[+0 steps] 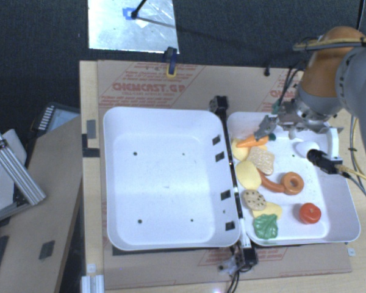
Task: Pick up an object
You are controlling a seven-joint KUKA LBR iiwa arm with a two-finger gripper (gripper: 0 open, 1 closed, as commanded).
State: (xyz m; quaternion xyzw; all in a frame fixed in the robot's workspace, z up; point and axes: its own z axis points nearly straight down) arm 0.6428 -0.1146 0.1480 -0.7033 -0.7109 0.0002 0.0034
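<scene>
The right bin (338,194) holds several toy foods. An orange carrot (251,142) lies at its upper left, with a tan cracker (262,160) and a yellow fruit (248,174) just below it. Further down are a sausage (269,184), a glazed donut (291,182), a cookie (253,199), a yellow slice (269,210), a green leafy piece (265,225) and a red tomato (310,212). My gripper (267,127) hangs over the carrot's right end, close to it or touching it. Nothing is seen lifted.
The left bin (165,176) sits beside the right one, with a black divider (229,163) along the shared edge. The grey arm with its orange band (329,72) comes in from the upper right. A silver sheet (131,17) lies beyond the bench.
</scene>
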